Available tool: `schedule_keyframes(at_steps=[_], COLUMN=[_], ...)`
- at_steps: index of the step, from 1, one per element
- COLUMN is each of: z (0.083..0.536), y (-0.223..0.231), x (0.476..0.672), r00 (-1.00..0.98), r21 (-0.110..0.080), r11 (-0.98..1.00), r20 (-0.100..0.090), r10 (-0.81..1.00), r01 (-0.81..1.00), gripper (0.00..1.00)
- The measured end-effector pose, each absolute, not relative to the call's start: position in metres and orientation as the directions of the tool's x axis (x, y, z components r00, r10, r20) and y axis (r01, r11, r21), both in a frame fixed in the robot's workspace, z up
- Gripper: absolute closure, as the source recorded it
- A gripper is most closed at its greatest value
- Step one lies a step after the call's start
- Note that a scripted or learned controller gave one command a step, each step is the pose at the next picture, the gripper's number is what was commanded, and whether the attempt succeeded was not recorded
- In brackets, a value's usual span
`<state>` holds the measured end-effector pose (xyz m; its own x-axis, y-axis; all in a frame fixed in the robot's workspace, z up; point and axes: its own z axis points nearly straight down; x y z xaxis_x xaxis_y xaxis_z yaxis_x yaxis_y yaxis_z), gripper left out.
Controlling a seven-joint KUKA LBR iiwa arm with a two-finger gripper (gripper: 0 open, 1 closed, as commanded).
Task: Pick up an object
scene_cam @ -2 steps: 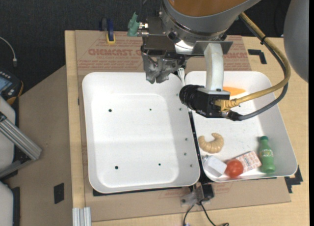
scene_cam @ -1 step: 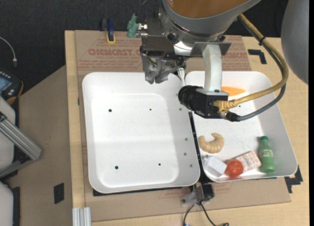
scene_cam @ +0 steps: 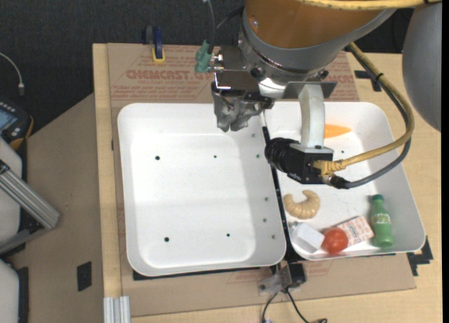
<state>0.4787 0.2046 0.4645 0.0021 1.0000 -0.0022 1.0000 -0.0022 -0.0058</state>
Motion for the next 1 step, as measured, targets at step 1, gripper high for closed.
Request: schedule_keyframes(at_steps=[1], z=[0.3082], y=[0.1951], x=[0.4809], r00=[0.003], r21=[-0.017], r11=[-0.003], r20=[-0.007], r10=[1.0], r01=[1.0], gripper=[1.0])
